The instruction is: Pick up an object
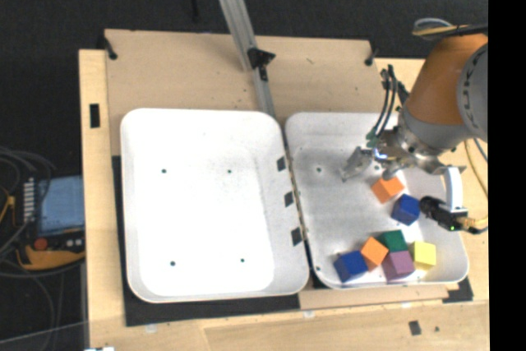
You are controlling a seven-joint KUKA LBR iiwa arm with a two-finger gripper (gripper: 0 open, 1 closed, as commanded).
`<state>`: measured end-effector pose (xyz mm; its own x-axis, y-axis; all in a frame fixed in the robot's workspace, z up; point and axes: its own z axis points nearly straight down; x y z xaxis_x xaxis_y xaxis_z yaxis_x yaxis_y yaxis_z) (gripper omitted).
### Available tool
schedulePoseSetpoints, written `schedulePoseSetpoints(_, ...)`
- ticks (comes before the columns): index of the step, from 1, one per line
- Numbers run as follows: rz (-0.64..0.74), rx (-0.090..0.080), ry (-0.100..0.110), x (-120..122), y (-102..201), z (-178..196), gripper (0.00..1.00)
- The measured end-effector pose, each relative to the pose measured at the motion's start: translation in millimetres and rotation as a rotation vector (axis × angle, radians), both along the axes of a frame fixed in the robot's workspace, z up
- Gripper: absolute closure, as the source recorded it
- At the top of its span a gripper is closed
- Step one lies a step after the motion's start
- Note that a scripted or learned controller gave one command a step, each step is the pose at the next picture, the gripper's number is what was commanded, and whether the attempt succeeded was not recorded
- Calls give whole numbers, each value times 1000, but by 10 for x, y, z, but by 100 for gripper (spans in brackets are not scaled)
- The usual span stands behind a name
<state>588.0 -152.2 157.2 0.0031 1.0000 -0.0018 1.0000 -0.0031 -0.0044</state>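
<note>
One orange block (388, 188) just beside claw (371, 166), ungrasped.

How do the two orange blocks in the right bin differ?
1. Place: the upper orange block lies mid-bin just below the claw; the lower orange block sits near the bin's front edge.
2. Neighbours: the upper orange block has just a blue block close by; the lower orange block is packed among another blue, green and purple blocks.

Shared: both are orange, similar-sized cubes in the right bin, turned askew to its walls.
</note>
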Motion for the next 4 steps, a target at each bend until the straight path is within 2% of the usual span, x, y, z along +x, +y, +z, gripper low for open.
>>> schedulePoseSetpoints(1, 1, 0, 0, -59, -88, -583, 0)
schedulePoseSetpoints(2, -6, 2, -11, -30, -82, -438, 100)
schedulePoseSetpoints(4, 6, 0, -11, 73, -264, 547, 100)
